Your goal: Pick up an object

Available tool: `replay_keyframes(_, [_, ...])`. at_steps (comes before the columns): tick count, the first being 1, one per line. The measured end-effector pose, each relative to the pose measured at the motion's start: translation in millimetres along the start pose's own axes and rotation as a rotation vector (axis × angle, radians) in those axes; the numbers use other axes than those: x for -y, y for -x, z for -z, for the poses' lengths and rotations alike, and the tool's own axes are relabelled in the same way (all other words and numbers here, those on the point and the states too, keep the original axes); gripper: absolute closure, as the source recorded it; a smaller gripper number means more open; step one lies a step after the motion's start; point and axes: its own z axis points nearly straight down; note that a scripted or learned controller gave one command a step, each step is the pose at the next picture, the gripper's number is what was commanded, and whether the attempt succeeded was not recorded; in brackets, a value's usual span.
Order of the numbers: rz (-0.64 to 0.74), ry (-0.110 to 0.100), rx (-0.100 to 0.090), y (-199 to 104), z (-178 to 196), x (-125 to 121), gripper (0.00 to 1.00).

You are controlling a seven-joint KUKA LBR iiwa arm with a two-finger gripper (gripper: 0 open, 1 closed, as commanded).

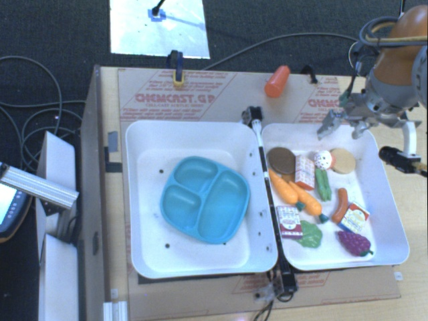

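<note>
The two-finger metal claw (342,127) hangs at upper right of the frame, over the far rim of the right-hand shallow white plastic bin (390,199). Its fingers are splayed apart w/ nothing between them, so it's released, holding zip.

Closest pickable thing looks like the round tan biscuit-shaped toy (343,160), just below the claw in frame, w/ a small white speckled ball (324,158) touching its left side. So the coming move is, I'd guess, a short drop toward lower frame & a hair left. Biscuit is round, no long axis to fuss over. The green pod-shaped toy (324,184) below it runs roughly up-down in frame.

Further out: a brown disc (281,160), two orange carrot toys (290,190) lying slantwise, a red sausage toy (340,205), purple plastic grapes (354,243).

Left bin (144,179) has a blue sectioned plastic plate (204,198).

An orange cylinder (277,81) sits on the cardboard sheet (221,89) behind the bins. Red print there reads approx "CHEMCAST GP"; small cartons' labels too tiny to read.
</note>
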Motion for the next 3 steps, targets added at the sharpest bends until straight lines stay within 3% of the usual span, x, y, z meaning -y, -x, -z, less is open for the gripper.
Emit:
replay_keyframes(1, [-0.002, 0.001, 0.0, -42, -106, 50, 0.0])
replay_keyframes(2, [-0.002, 0.009, 0.004, -8, -111, 102, 0.0])
replay_keyframes(3, [-0.002, 0.012, 0.004, -57, -111, 159, 0.0])
